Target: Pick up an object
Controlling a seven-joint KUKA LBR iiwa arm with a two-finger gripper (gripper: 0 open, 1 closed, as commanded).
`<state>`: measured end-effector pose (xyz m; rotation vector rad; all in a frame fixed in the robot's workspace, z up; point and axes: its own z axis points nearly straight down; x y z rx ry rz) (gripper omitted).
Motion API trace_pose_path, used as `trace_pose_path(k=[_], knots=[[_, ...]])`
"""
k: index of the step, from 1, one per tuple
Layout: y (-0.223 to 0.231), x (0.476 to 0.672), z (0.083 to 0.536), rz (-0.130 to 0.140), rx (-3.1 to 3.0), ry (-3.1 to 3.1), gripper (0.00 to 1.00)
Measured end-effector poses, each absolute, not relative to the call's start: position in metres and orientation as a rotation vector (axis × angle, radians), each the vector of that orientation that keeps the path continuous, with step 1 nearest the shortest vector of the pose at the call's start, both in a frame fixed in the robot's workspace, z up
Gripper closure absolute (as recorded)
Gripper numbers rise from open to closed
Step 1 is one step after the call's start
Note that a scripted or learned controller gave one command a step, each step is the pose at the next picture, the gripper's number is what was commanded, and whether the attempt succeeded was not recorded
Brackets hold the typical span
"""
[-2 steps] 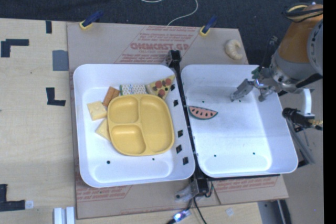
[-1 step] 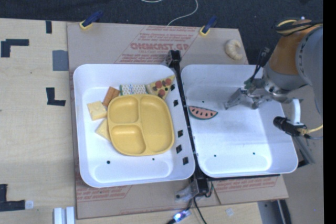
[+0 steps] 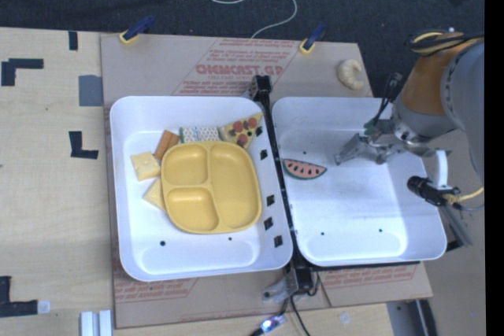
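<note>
Arm: you see the grey KUKA arm (image 3: pixel 441 90) coming in from the right, its orange band above the wrist, leaning over the right bin.

Gripper: the gripper (image 3: pixel 343 157) hangs over the right bin's middle, pointing left toward the divider between the bins. Nothing shows between its tips, and they are too small and dark for you to tell whether they are spread or pressed together.

Right bin: the right bin (image 3: pixel 370 232) holds one thing — a watermelon slice (image 3: pixel 304 168), red with a green rind, lying flat near the bin's left wall.

Slice and gripper: the slice sits just left of the gripper's tips, near but apart from them.

Left bin: the left bin (image 3: pixel 197 256) carries a yellow divided plate (image 3: pixel 211 186) with three compartments, lying across its middle.

Around the plate: a pale cracker (image 3: pixel 145 165) and a brown cracker (image 3: pixel 165 143) lie at the plate's upper left, a yellow wedge (image 3: pixel 153 195) pokes out from under its left edge, and a pizza slice (image 3: pixel 242 128) rests against the bin's upper right — partly overlapping the plate's rim.

Bench: both bins sit on a cardboard sheet (image 3: pixel 236 67) with red lettering, held by two clamps at its far edge.

Outside the bins: a small pale object (image 3: pixel 351 73) lies on the cardboard beyond the right bin's far corner.
</note>
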<state>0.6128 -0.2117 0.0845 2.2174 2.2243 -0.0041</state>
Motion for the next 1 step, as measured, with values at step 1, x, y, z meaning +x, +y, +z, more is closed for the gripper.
trace_pose_path(k=[1], knots=[[-0.2114,0.6138,0.0959,-0.002,2.215,2.223,1.0]])
